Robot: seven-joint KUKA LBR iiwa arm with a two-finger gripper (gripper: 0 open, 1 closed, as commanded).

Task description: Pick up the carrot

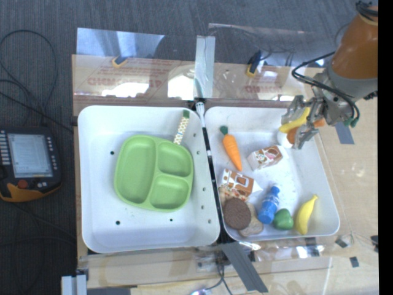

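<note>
The claw (pixel 301 123) hangs over the far right corner of the right bin (pixel 325 183), its fingers closed on a small yellow-and-orange object (pixel 293 126) that shows between them; what that object is cannot be told. The claw sits below the arm's orange band (pixel 361 45), which enters from the right. One carrot (pixel 231 150) lies in the far left part of the right bin, close to the wall between the two bins, its green top pointing far and its orange tip pointing near; it is well apart from the claw and untouched. Just to its right lies one small white carton (pixel 265 157) with a printed picture. Nearer, by the dividing wall, there is one patterned snack box (pixel 237 184), and touching its near side one dark brown round cookie (pixel 237 214). To the right of that stand one blue bottle (pixel 268 205), one small green round fruit (pixel 283 219) and one yellow banana (pixel 306 214), all in the near part of the right bin. The left bin (pixel 98 134) holds one green divided plate (pixel 153 172) with three compartments, and one pale patterned stick (pixel 182 127) leans near its far right rim. On the floor left of the bench (pixel 141 78) lies one handheld control pendant (pixel 27 161) with a cable.
</note>
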